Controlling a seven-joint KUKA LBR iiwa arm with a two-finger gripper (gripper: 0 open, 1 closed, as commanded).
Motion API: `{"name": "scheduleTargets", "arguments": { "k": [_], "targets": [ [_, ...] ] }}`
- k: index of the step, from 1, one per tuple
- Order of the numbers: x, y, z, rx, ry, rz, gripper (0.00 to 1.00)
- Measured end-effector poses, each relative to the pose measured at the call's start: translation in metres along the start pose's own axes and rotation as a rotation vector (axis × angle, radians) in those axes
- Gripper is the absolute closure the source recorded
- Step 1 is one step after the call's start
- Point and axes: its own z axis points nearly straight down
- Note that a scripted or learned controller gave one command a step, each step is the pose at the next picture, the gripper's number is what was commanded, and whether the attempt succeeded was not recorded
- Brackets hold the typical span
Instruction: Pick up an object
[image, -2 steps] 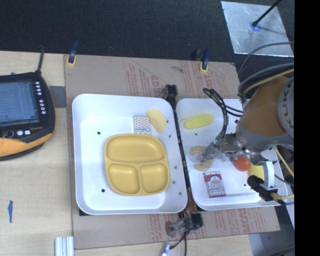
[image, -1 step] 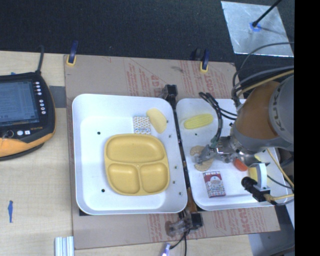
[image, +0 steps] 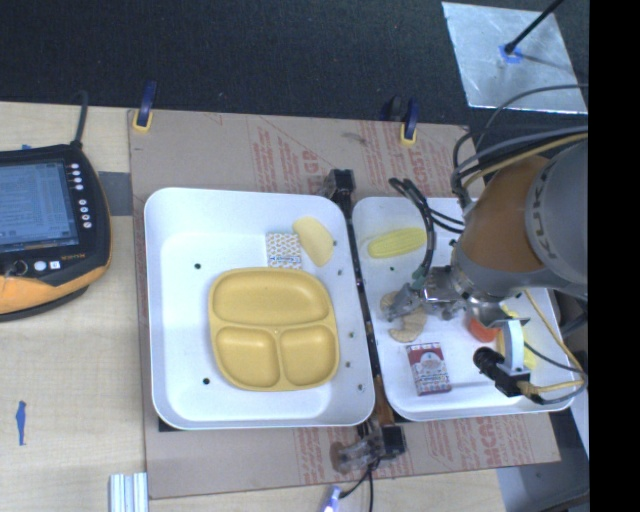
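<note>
Two white bins (image: 165, 300), one yellow divided tray (image: 272, 328), one corn cob (image: 396, 242), one red box (image: 428, 368).

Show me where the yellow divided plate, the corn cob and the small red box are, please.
yellow divided plate (image: 272, 330): camera view, on its middle ridge.
corn cob (image: 396, 242): camera view, on its middle.
small red box (image: 428, 368): camera view, on its top face.

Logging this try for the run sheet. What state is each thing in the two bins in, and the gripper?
Yellow divided tray: flat, upright, in the left bin.
Small patterned packet: flat, above the tray.
Pale yellow piece: beside the packet, tilted.
Corn cob: lying in the right bin.
Red box: lying flat, untouched.
Gripper: low over a tan object; grasp unclear.
</note>
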Motion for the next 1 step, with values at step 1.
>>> {"name": "scheduleTargets", "arguments": {
  "k": [1],
  "targets": [
    [-0.0042,0.0126,-0.0002,0.0,0.0,0.0,0.0]
  ]
}}
